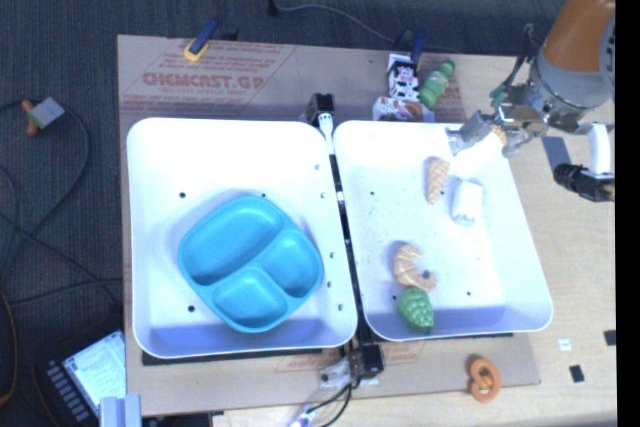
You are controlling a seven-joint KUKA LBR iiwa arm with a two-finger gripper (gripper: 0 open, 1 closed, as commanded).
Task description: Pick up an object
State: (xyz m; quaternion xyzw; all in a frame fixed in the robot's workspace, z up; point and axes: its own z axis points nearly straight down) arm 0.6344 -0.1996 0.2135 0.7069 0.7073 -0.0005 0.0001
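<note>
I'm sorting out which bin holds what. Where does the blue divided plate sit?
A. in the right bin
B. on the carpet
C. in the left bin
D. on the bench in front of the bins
C: the blue divided plate lies on the floor of the left bin, apart from the toy food in the right bin.

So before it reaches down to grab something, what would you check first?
1. Objects in the right white bin: ok; tan cone-shaped piece, white block, tan croissant toy, green bumpy toy.
2. Gripper over that bin: ok, at its far edge.
3. Fingers free: cannot tell.
4. Items apart: not ok; the croissant touches the green toy.
5. Blue divided plastic tray out of the way: ok, left bin.
</note>
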